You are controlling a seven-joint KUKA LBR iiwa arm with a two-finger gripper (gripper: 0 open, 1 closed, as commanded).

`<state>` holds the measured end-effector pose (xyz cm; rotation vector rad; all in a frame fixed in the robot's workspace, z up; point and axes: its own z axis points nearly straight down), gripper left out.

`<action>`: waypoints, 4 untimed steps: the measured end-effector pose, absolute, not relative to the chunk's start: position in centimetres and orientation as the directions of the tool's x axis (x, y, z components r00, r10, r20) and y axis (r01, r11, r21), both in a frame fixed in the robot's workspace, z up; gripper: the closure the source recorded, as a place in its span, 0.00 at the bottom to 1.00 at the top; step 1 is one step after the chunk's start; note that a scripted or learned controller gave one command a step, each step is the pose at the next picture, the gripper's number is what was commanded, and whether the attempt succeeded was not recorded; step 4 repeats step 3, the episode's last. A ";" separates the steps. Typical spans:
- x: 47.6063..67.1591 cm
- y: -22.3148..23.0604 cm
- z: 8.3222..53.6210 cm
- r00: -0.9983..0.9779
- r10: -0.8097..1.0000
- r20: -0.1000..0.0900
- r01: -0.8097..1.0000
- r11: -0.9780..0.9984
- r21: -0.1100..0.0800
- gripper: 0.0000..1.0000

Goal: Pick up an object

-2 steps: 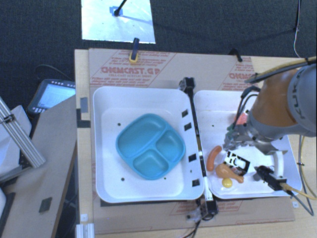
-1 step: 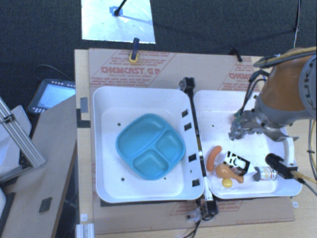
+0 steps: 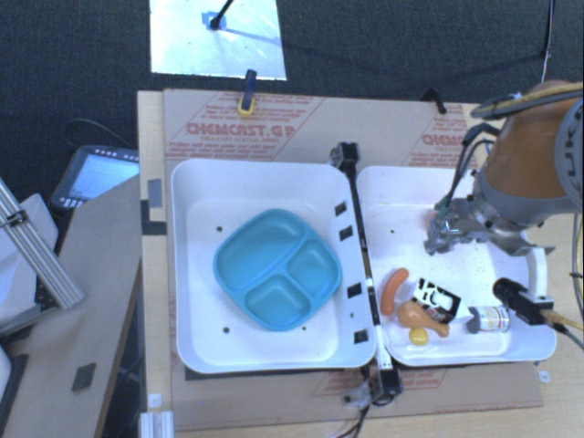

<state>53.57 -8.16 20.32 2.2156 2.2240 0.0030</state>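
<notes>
- Grey and orange, the arm reached in from the right, and its gripper (image 3: 442, 236) hung over the bare middle of the right bin (image 3: 401, 190), near that bin's far half.
- Whether the pincer was released or clenched could not be told at this size; nothing showed between it.
- Candidate things lay along the right bin's near edge: an orange sausage-shaped toy (image 3: 394, 291), a toy drumstick (image 3: 422, 317), a small yellow piece (image 3: 418, 337), a black-and-white item (image 3: 436, 297) and a small labelled bottle (image 3: 490, 319).
- By my reading, the step was the approach: the next move called for travel toward the near edge, then a descent over one item.
- A blue divided plate (image 3: 277, 269) sat mid left bin (image 3: 196, 245).
- Red print on the board (image 3: 301, 121) behind read "CHEMCAST GP"; the bottle's label was unreadable.
</notes>
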 end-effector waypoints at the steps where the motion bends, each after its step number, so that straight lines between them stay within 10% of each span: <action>1: 56.1 -3.5 21.9 -0.009 1.000 0.001 1.000 0.009 0.004 1.00; 4: 59.7 6.3 22.8 -0.010 1.000 0.003 1.000 0.010 0.004 1.00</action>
